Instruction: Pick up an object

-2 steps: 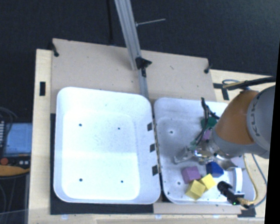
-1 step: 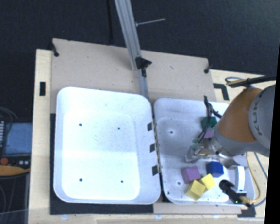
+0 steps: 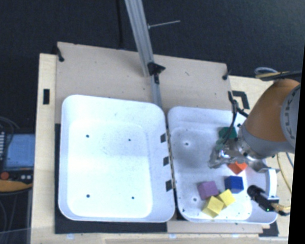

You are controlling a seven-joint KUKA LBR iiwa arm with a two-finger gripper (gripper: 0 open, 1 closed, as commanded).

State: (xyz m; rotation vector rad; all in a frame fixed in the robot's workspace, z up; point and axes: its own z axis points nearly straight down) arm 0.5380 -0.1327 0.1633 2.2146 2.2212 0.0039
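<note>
The right bin [image 3: 194, 133] holds a purple block [image 3: 207, 189], two yellow blocks [image 3: 214, 205] [image 3: 227, 197], a blue block [image 3: 234, 183], an orange block [image 3: 237, 166] and a green object [image 3: 227, 132] partly hidden by the arm. My gripper [image 3: 220, 155] hangs low over the middle of this bin, just left of the orange block and above the purple one. Nothing shows between its fingers.
The left bin [image 3: 76, 139] lies beside the right one on the bench. A slanted metal rail [image 3: 141, 35] runs from the top down to the bins' shared edge. Cables and a small box [image 3: 17, 155] lie off the bench at left.
</note>
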